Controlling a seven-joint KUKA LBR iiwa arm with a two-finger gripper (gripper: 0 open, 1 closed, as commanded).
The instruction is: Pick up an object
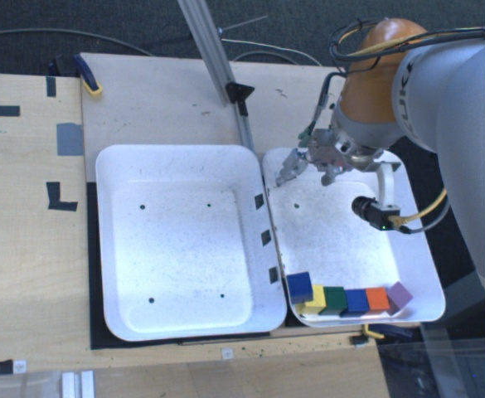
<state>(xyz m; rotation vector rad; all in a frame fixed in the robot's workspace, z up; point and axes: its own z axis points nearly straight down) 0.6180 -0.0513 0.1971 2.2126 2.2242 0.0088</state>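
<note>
claw near right bin far edge

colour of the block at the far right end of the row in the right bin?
Light purple block, clearest in the camera view.

Even overhead light washing out white bins; faint shadows sitting along bin rims; whole frame looking soft, grainy.

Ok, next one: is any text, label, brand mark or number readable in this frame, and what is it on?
Nothing can be quoted with confidence.
Dark lettering on the arm's grey shell, beside the orange band: too blurred to read.
Small white tag on the bench's front edge: too small to read.
Black tape pieces on the bench: plain shapes, not letters.
</note>
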